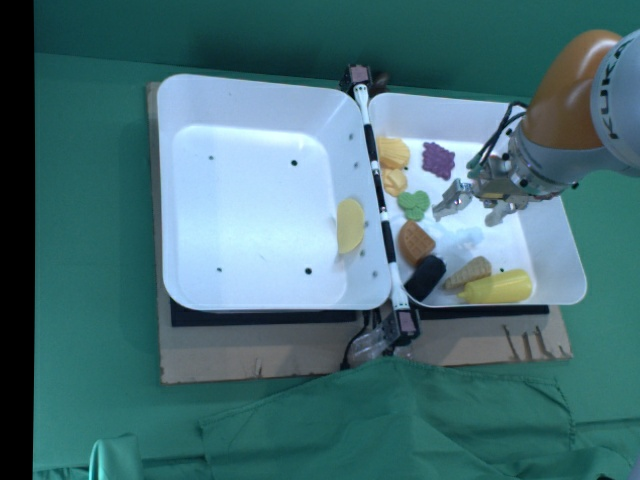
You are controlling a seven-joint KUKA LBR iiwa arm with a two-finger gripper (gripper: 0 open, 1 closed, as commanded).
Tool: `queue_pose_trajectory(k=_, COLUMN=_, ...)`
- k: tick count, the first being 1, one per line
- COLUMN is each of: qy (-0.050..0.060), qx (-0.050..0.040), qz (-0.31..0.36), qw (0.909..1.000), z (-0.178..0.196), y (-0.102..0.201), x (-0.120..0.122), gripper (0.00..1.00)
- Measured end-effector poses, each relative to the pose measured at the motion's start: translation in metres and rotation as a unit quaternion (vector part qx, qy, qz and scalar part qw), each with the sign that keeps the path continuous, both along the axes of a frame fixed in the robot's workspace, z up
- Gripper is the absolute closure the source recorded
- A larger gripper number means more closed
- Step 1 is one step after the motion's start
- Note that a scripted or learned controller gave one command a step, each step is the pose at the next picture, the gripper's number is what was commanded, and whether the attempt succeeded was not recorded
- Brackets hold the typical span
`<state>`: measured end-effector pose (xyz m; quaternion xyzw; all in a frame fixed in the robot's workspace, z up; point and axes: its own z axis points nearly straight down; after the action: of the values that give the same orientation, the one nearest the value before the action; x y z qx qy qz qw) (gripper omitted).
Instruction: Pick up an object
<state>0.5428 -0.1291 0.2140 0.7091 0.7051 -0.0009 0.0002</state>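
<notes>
The green clover-shaped plastic toy (414, 204) lies in the right white bin (566, 264), just left of the end effector (470, 204), whose fingers spread open and hold nothing.

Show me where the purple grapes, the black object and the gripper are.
purple grapes (438, 159): camera view, middle of the bunch.
black object (425, 276): camera view, its middle.
gripper (452, 201): camera view, between its fingertips.

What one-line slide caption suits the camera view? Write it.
Gripper hovers above toy foods in the right bin; a yellow piece lies in the left bin.
</notes>
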Motion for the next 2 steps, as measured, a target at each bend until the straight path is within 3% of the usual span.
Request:
queue_pose_trajectory(k=1, qy=-0.006, qx=-0.0001, qz=0.004, qw=1.0000, z=0.0372, y=0.0318, x=0.0599, gripper=0.00)
queue_pose_trajectory(k=2, qy=-0.003, qx=-0.0001, qz=0.002, qw=1.0000, z=0.0351, y=0.0294, x=0.0571, gripper=0.00)
